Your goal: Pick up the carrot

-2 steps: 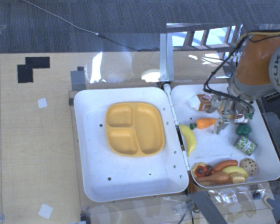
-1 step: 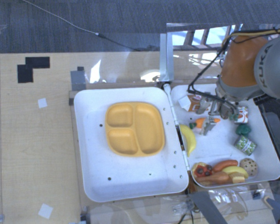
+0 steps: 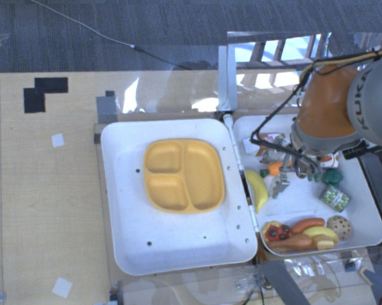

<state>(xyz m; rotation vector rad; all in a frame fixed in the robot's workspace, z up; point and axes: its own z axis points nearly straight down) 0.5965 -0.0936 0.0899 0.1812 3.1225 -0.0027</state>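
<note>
Carrot (image 3: 274, 171) lies beside banana (image 3: 257, 189) under the gripper (image 3: 285, 176); pincer width unclear. Crowding could cause a wrong grab.

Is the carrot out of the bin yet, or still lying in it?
Still in: the carrot lies on the right bin floor beside the banana, below the gripper.

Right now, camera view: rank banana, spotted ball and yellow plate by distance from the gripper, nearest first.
1. banana, just left of the gripper, at the right bin's left wall.
2. spotted ball, right bin's near right corner.
3. yellow plate, in the left bin.
</note>
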